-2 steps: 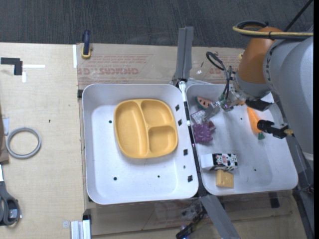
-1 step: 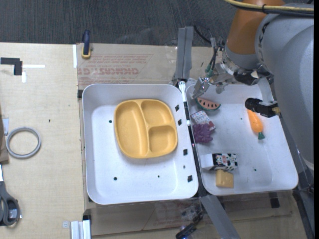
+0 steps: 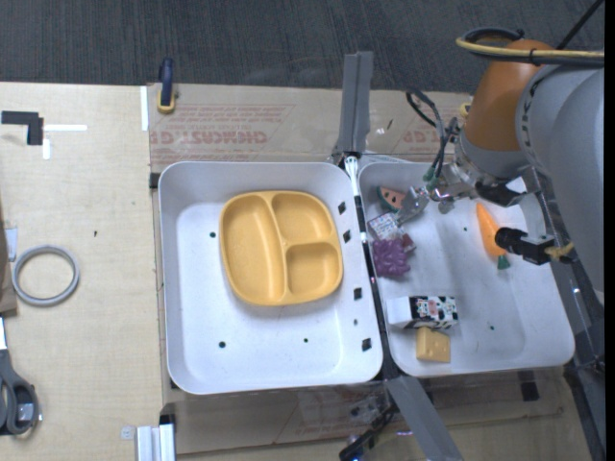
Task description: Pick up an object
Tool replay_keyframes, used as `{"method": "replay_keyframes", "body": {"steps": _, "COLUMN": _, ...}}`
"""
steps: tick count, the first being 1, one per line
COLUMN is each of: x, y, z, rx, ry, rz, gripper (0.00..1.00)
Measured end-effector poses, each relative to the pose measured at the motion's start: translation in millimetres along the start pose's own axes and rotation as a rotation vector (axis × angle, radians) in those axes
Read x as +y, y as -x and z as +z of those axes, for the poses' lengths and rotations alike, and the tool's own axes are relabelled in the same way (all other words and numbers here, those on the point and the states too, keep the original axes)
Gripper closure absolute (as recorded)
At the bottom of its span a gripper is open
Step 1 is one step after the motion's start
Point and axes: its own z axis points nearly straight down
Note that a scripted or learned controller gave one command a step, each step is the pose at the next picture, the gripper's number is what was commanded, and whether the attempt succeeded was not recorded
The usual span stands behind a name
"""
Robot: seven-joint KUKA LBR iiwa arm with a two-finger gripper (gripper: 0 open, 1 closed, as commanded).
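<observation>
Gripper lowered into the right bin; whether it is parted or closed cannot be told.

A small pink-and-green piece is seen just beside it, purple grapes just below, an orange carrot to its right, and a yellow divided plate well apart in the left bin.

Roll of grey tape at the left edge on the wooden bench, scissors in the lower left corner, blue-handled clamp at upper left, brown cardboard sheet along the top
</observation>
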Motion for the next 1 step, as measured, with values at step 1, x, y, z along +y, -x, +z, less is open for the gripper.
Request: {"method": "replay_keyframes", "body": {"steps": 1, "x": 14.8, "y": 7.3, "z": 28.8, "rx": 0.011, "ry": -0.019, "rz": 0.265, "gripper": 0.00}}
